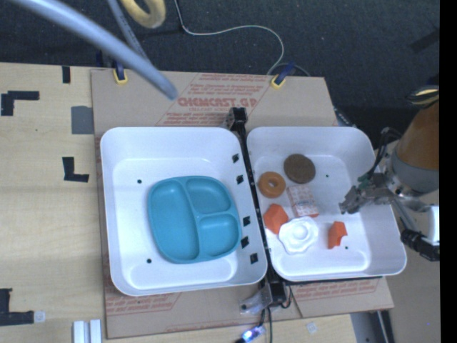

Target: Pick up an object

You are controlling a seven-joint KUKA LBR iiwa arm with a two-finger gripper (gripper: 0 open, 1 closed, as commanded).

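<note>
Nothing is picked up yet, as I judge it: my gripper [351, 203] hangs low over the right bin [357, 143] near its right wall, and my fingers look slightly parted and bare, though they are small and dark here, so I cannot tell for sure. Every candidate lies in that bin: a brown cookie [299, 168], a doughnut [271, 184], a small packet [305, 204], two orange pieces [275, 217] [336, 234] and a white flower-shaped toy [298, 235]. The left bin [121, 148] holds a blue divided plate [194, 216].

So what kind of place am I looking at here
Probably a robot lab test bench: two white bins clamped on cardboard, toy food such as a doughnut, and a robot arm reaching in.
</note>
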